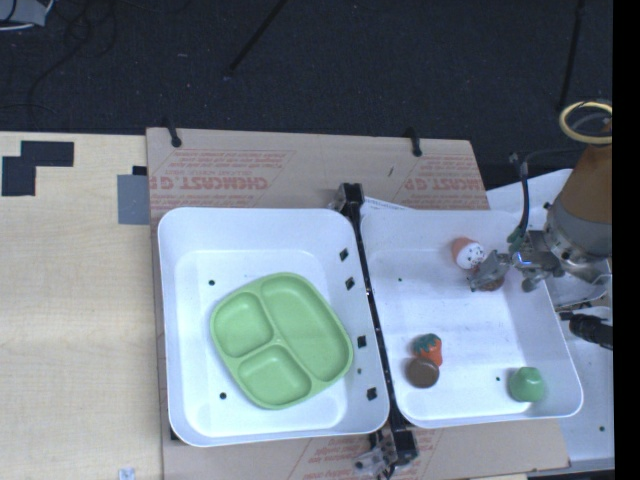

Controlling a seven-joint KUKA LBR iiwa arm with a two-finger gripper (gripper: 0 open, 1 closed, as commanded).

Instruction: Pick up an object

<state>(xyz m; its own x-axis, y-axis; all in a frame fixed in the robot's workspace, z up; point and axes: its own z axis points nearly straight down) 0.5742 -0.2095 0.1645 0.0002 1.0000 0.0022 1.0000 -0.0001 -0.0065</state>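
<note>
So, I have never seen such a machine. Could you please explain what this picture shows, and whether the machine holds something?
One camera above the bench looks down at a slant. The robot arm, grey with an orange band, reaches in from the right. Its gripper hangs over the right white bin, beside a small orange-and-white ball. I cannot tell whether it holds anything. That bin also has a brown round piece, an orange-and-green piece touching it, and a green object. The left bin holds a green divided plate.

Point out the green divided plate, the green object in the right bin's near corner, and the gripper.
green divided plate (281,340): camera view, middle where dividers meet.
green object (526,384): camera view, its top face.
gripper (489,271): camera view, between its fingertips.
</note>
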